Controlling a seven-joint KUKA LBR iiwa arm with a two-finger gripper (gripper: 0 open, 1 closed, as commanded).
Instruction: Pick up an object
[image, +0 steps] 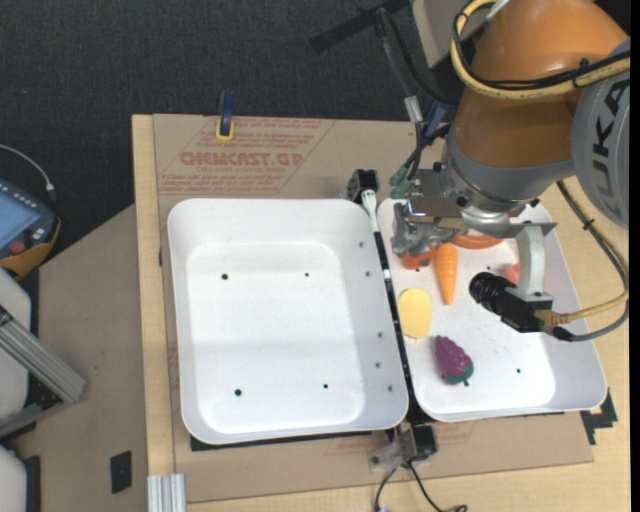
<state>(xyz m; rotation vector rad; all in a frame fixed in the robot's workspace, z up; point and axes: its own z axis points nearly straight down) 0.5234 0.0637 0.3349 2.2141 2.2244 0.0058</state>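
Your arm (540, 90) reaches in over the right bin (575, 385) and hangs above that bin's far edge, so its wrist covers much of the far half. The gripper (415, 238) points down near the far left corner of the right bin, close to the divide between the two bins. You cannot tell from this angle how the gripper is set, because the wrist body and its mounts sit over it, and nothing shows as held in it.

All the pickable things lie in the right bin, which is likely why the arm works there. The carrot (446, 272) lies just beside the gripper, its tip toward the near edge. An orange object (478, 240) sits partly under the wrist at the far edge, and its shape is hidden. The yellow piece (415, 312) rests against the left wall of the right bin, about midway along it. The purple grape bunch (452, 359) lies nearer the near edge, a little apart from the yellow piece.

The left bin (200, 400) carries nothing you could grasp. Judging by position, the carrot or a small red thing at the gripper's foot is the likeliest target, and the pick is not yet made. The nearby wall may crowd the grasp there.
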